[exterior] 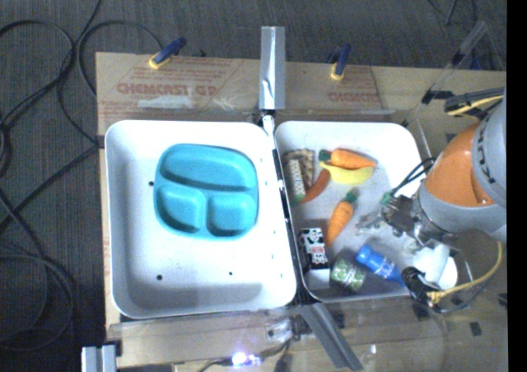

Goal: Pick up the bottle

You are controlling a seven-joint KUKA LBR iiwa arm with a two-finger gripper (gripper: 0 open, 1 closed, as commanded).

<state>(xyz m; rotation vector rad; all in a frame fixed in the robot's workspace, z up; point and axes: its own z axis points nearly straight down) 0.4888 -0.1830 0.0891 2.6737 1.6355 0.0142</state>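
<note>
Blue-capped bottle [372, 266] in right bin [409, 136] beside end effector [394, 216] (grip state unclear, touching nothing).

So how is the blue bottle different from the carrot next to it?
The bottle is blue with a smooth round body; the carrot is orange with a green top. The bottle lies slanted near the bin's front edge, while the carrot lies nearer the middle, green end up. Both lie flat in the right bin, untouched.
</note>
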